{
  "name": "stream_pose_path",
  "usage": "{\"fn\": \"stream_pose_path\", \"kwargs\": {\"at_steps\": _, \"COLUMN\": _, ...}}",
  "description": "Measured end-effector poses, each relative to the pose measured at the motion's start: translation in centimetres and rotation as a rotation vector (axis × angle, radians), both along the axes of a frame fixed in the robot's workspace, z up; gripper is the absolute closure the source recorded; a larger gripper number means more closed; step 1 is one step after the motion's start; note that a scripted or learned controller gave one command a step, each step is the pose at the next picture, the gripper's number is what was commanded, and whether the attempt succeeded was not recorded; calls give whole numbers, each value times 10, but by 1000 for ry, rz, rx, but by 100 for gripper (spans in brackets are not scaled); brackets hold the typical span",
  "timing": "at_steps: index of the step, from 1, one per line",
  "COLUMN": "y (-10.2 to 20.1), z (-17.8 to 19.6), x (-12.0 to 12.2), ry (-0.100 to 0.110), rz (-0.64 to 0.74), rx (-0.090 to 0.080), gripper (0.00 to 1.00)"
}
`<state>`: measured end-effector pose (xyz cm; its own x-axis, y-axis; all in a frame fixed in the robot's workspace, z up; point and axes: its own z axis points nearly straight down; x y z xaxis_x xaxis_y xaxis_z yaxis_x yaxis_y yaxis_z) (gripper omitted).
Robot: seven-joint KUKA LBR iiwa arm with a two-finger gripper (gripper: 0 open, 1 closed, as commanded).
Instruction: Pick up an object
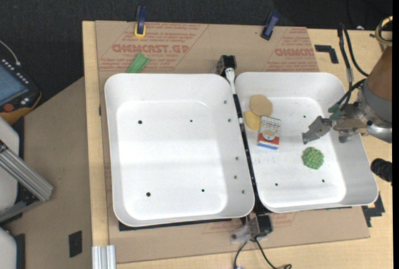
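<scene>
The gripper [316, 128] hangs over the right-hand part of the right bin [349, 190], its dark fingers pointing toward the bin's middle; from this angle it cannot be told whether they are spread or closed, and nothing is visible between them. Just below the fingertips, apart from them, a green bumpy ball [313, 158] lies on the bin floor. Further left in the same bin sits a small carton [269, 133] printed in white, red and blue, lying flat. Touching its upper left corner is a yellow block [252, 120], and a tan rounded piece [261, 103] rests against the top of that block. All three are near the bin's left wall. The arm [378, 99] enters from the right edge, above the bin's right rim. The left bin [118, 155] sits beside it, their rims meeting along the centre. Both rest on a cardboard sheet [187, 43], held by a yellow-and-blue clamp [141, 22] and a blue clamp [270, 24] at its far edge.
</scene>
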<state>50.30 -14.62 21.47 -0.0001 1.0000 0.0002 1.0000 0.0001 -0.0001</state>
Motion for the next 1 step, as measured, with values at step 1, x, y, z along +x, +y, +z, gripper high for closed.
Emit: {"fn": "stream_pose_path", "kwargs": {"at_steps": 1, "y": -6, "z": -100, "x": 17, "ry": 8, "rz": 0, "rx": 2, "gripper": 0}}
